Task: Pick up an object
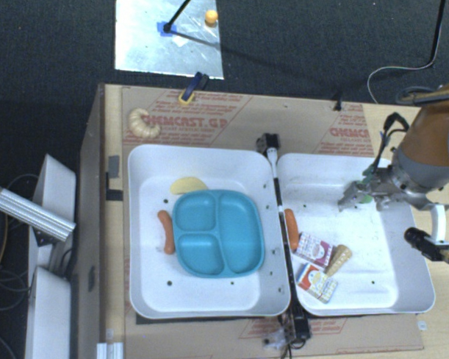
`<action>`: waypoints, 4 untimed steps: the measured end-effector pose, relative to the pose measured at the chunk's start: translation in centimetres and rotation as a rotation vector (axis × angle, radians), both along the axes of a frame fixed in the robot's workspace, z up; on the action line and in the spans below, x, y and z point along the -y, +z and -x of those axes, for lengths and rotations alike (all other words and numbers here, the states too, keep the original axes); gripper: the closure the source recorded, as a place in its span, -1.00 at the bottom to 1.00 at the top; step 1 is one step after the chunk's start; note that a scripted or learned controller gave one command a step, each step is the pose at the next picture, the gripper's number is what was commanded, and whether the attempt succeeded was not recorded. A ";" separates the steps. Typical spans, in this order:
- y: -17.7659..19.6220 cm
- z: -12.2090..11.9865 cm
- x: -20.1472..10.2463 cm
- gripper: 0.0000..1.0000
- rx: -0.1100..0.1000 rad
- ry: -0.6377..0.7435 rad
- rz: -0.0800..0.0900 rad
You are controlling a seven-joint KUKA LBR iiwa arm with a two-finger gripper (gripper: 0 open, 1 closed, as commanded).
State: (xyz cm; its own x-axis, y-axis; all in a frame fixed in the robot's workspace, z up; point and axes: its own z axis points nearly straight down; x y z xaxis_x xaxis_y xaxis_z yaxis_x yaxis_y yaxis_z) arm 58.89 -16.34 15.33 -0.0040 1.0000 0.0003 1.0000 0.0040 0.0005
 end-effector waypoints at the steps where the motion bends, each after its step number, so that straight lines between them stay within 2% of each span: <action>1: 1.9 -6.9 4.3 -1.00 0.004 0.000 0.002; 2: -6.9 -7.6 4.2 -1.00 0.000 0.001 0.000; 3: -5.7 -7.8 4.3 1.00 0.006 0.004 0.004; 4: -6.7 -1.0 -6.2 1.00 0.003 0.000 -0.001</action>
